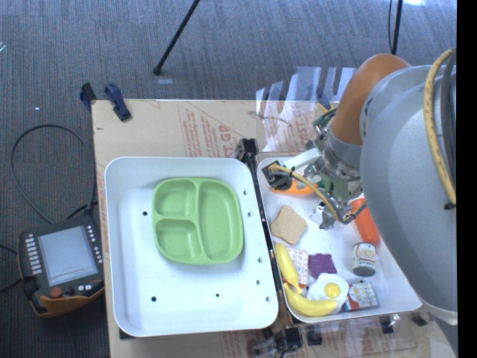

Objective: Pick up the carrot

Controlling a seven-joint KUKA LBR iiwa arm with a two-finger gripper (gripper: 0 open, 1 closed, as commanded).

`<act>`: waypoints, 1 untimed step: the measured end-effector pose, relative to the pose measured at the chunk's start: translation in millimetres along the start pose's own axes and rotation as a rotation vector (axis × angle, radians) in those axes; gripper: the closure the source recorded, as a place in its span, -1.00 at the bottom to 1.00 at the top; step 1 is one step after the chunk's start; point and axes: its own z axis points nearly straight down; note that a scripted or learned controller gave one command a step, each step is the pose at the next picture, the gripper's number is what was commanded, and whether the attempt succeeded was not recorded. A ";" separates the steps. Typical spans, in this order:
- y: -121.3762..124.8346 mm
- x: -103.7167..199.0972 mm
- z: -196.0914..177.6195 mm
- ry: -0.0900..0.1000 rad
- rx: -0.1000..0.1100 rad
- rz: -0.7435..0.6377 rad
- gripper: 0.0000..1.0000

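Carrot lies in the right bin, partly hidden beneath the big grey arm. Left bin carries a green divided plate. Smaller things share the right bin: banana, bread slice, fried egg. Pincer hangs beside the carrot; whether it's clenched, I cannot tell.

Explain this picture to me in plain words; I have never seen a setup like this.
One camera looks down at a slant on a bench with two white bins. The big grey and orange shape on the right is a robot arm; its hand hangs over the right bin. That bin holds toy food: a carrot beside the hand, toast, a banana, a fried egg and a small can. The left bin holds a green divided plate. Whether the hand grips anything is unclear.
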 end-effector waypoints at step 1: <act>45.5 -77.8 48.4 -0.020 0.002 0.061 -1.00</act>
